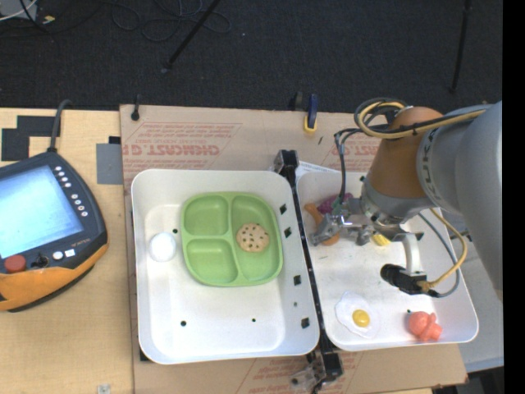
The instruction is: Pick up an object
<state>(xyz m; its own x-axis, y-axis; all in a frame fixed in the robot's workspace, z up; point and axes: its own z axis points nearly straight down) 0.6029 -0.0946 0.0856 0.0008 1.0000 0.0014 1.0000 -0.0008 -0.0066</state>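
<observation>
My gripper (343,222) is low in the right bin (459,302), near its upper left corner, with the arm coming in from the right. Around it lie small toys: an orange piece (314,213) to its left, a purple piece (337,204) just above it, and a yellow piece (381,240) to its right. The wrist hides part of these, so contact cannot be judged. A fried-egg toy (358,315) lies near the bin's front edge. A red-orange toy (423,325) sits at the front right.
The left bin (164,318) holds a green divided plate (215,261) with a cookie (253,237) in its upper right compartment, and a white ball (162,246) beside the plate. A pendant with a screen (41,220) rests left of the bins.
</observation>
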